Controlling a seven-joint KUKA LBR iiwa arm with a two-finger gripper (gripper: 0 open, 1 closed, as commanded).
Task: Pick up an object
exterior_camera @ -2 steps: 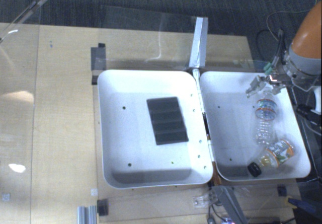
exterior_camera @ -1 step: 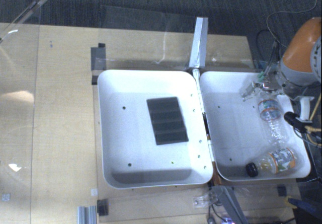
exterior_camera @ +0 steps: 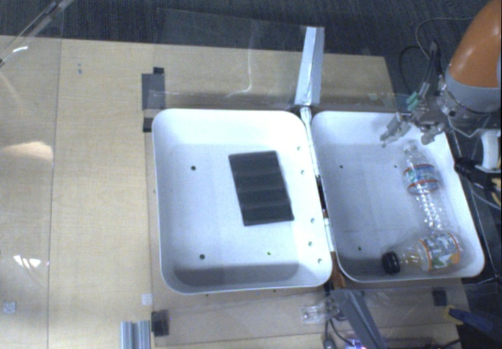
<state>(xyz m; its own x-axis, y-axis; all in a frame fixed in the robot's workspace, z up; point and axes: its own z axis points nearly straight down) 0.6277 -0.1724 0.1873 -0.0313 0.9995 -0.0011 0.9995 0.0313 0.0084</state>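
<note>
The arm [exterior_camera: 478, 57], grey with its orange band, is reaching in from the right and hanging over the back right corner of the right bin [exterior_camera: 353, 183]. The gripper [exterior_camera: 409, 126] is sitting low over the bin's back edge, and its two fingers [exterior_camera: 390, 132] are standing spread apart with nothing between them, so it is released and grasping nothing.

Two clear plastic bottles are lying in the right bin. The upper bottle [exterior_camera: 423, 187] is lying lengthwise along the bin's right side, its top end just in front of the gripper and its body running away toward the front of the bin; whether the gripper is touching it cannot be told. The lower bottle [exterior_camera: 423, 255] is lying crosswise along the bin's front wall, its dark cap pointing left and its label showing orange, and it is sitting well apart from the gripper. The two bottles are lying close together at the front right corner.

The left bin [exterior_camera: 180, 206] is carrying a flat dark ridged block [exterior_camera: 261, 187] near its middle, slightly tilted, far from the gripper. Both bins are resting side by side on the pale wooden counter [exterior_camera: 78, 183]
</note>
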